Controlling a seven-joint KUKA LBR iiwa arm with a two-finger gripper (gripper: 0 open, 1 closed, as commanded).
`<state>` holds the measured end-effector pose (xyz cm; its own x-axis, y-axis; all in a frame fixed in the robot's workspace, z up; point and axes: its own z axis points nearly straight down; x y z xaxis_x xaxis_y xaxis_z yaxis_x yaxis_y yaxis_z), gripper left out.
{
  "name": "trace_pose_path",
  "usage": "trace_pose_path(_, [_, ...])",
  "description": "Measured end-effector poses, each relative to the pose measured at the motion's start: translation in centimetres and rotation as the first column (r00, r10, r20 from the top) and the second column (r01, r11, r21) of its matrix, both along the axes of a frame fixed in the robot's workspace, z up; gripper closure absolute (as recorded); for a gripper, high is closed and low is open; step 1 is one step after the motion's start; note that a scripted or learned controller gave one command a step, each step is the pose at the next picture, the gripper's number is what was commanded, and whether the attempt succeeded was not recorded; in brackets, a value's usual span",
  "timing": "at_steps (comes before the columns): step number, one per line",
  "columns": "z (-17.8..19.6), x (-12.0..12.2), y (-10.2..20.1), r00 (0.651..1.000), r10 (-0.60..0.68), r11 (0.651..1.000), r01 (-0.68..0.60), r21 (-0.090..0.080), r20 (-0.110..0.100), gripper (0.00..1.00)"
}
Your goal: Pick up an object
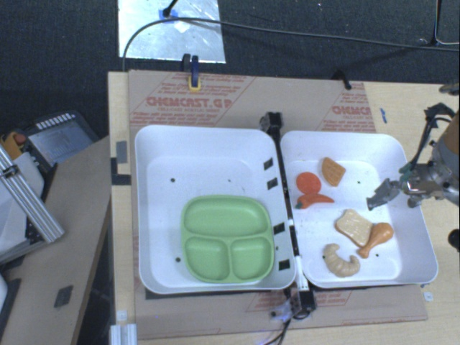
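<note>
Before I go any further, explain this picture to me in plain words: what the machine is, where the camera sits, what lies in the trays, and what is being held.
One camera fixed above the bench looks down at a slant. At the right edge a grey robot arm reaches in; its two-finger gripper hangs over the right shallow white bin, and nothing shows between its fingers. That bin holds toy foods: a red tomato with a carrot, a tan bread piece, a pale toast slice, a brown chicken drumstick and a beige curled croissant. The left shallow white bin holds a green divided plastic plate. Cardboard lies under both bins.
</note>
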<state>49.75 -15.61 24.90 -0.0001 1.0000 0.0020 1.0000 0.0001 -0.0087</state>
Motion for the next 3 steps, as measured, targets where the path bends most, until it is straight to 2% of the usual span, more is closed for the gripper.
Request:
trace_pose_path(1, [0.5,0.2,0.0,1.0,0.003,1.0,-0.003,-0.002,0.01,0.0])
trace_pose_path(2, [-4.8,-0.3,-0.9,1.0,0.0,1.0,0.0,-0.002,0.006,0.0])
trace_pose_path(3, [-9.8,0.7,-0.6,1.0,0.002,1.0,-0.002,0.0,0.006,0.0])
